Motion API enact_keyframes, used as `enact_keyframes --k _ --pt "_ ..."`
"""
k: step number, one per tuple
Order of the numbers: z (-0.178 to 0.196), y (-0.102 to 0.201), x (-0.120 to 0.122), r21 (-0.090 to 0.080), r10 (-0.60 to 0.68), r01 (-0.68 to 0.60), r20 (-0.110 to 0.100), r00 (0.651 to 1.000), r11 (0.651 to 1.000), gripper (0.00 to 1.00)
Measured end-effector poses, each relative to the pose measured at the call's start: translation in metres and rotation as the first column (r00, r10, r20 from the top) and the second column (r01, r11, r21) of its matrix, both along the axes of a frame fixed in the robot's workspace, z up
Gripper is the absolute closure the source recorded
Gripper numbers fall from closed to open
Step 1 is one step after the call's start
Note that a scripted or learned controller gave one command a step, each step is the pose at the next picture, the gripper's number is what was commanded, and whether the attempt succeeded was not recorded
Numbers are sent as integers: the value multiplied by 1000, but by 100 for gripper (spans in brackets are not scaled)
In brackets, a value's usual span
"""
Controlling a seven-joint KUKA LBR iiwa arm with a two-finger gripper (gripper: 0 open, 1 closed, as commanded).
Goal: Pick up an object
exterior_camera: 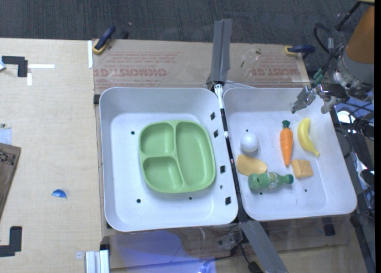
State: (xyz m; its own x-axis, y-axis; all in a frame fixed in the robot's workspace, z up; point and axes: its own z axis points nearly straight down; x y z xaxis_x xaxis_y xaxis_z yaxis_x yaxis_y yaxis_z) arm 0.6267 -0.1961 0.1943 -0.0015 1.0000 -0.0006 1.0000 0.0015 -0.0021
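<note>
Below the gripper and a little to its left in the view lie the toy banana and toy carrot, both in the right bin. Its two fingers stand apart with nothing between them. I judge the banana nearest; its long axis runs away from the gripper toward the bin's front, like the carrot's.
</note>
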Motion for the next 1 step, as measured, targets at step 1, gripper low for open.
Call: enact_keyframes --k 1 --pt "-99 27 -27 0 279 -279 2 960 960 0"
